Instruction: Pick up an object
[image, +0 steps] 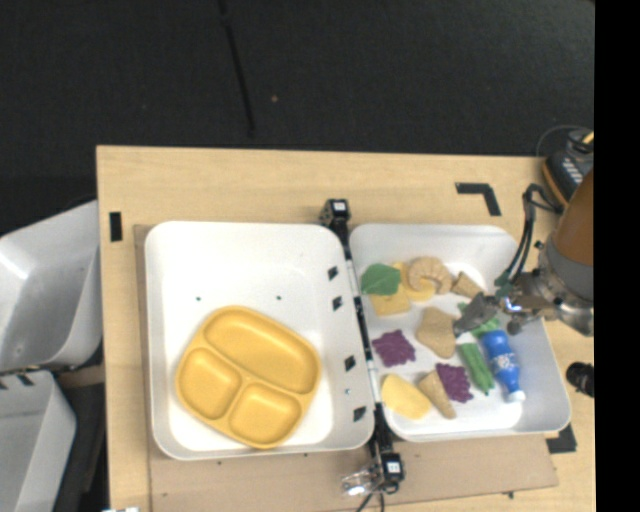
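Observation:
The right bin (535, 405) holds several toy foods: a green leaf (379, 278), a yellow block (391, 300), a tan croissant (428, 272), a tan bread slice (436, 331), two purple grape bunches (393, 347) (455, 381), a green vegetable (479, 367), a blue bottle (501, 363) and a yellow lemon piece (404, 397). My gripper (477, 314) reaches in from the right and hangs low over the bin's right middle. It sits between the bread slice and the blue bottle, just above the top end of the green vegetable. Nothing is visibly lifted.
The left bin (170, 260) carries a yellow three-compartment tray (248, 374) in its lower half. A small tan piece (465, 283) lies near the croissant, and another (437, 393) beside the lemon. The bins' shared rim (352, 320) runs down the middle.

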